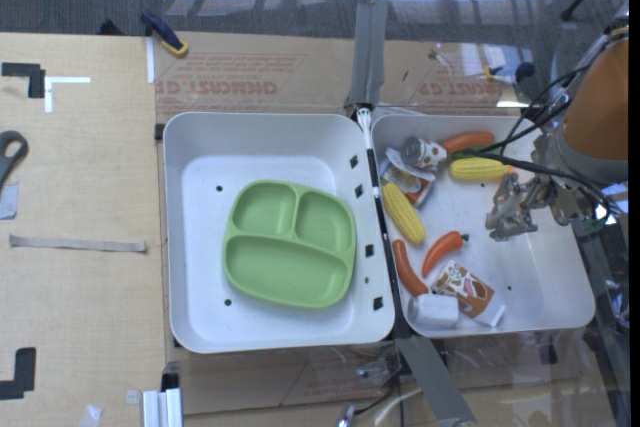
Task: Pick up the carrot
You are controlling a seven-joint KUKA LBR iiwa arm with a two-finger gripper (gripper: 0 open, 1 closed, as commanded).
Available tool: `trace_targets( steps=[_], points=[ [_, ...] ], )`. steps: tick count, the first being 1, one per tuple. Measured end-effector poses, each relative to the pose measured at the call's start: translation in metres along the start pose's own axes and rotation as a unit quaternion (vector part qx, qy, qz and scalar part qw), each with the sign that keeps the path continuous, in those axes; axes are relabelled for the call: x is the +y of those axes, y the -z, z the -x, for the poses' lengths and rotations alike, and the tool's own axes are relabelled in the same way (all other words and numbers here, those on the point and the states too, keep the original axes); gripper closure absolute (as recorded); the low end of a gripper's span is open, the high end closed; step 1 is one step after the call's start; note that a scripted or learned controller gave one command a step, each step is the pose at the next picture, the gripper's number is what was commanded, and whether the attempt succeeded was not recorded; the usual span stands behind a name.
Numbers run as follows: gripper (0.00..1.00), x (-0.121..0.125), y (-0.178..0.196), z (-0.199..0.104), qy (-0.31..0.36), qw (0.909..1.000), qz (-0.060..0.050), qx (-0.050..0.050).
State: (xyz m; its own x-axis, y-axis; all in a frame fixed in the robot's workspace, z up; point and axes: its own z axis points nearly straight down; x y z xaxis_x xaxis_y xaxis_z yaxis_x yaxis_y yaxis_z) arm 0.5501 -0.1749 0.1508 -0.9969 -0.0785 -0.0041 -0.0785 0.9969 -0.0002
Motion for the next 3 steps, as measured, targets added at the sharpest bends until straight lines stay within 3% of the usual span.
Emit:
trace_targets(
  steps=[1, 2, 3],
  points=[
    [0.00, 0.000, 0.000, 0.000, 0.000, 1.0000, 0.000, 0.000],
    [0.00, -0.033, -0.059, 0.031, -0.027, 0.9996, 0.000, 0.000],
    [1.00, -0.033, -0.047, 0.033, -0.026, 0.9997, -0.001, -0.004]
  ],
)
